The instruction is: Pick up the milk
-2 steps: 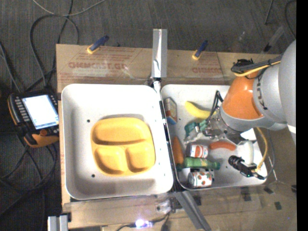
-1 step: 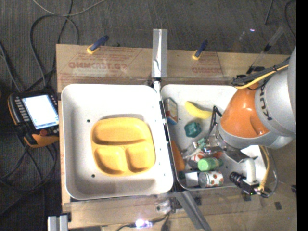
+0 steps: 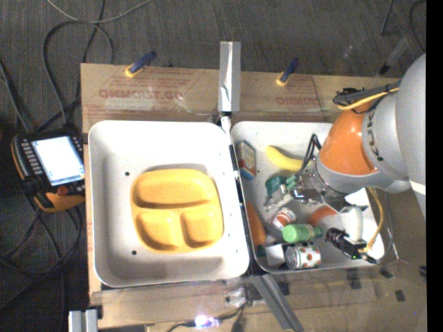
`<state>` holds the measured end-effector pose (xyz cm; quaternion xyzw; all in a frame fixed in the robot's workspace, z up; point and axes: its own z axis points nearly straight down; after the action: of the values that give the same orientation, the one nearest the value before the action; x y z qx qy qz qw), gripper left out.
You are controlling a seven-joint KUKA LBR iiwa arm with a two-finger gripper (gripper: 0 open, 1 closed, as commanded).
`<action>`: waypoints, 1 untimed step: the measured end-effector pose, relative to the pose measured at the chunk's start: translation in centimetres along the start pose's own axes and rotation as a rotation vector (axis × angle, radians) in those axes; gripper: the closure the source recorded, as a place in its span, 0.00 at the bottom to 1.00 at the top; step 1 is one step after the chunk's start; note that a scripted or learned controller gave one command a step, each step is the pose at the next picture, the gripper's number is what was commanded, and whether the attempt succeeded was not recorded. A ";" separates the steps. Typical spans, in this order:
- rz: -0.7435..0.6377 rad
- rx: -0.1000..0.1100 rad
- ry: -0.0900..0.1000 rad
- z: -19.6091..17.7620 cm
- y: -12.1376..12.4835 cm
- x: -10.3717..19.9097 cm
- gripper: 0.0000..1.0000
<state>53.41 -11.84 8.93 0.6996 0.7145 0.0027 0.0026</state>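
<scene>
Arm [image 3: 360, 154]; milk [image 3: 274, 254] apparently white, half-hidden

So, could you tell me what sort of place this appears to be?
Probably a robotics lab: a handheld control pendant lies beside the bench, loose cables trail across the carpet, and the grey-and-orange arm reaches over a bin of toy groceries.

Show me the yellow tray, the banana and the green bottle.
yellow tray [image 3: 178, 207]: camera view, on its central divider.
banana [image 3: 284, 158]: camera view, middle of its curve.
green bottle [image 3: 298, 233]: camera view, on its body.
</scene>
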 end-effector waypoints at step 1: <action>0.037 -0.008 -0.007 -0.1 -3.6 2.0 0.00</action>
<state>49.80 -9.93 9.03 0.7126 0.7015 0.0033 0.0079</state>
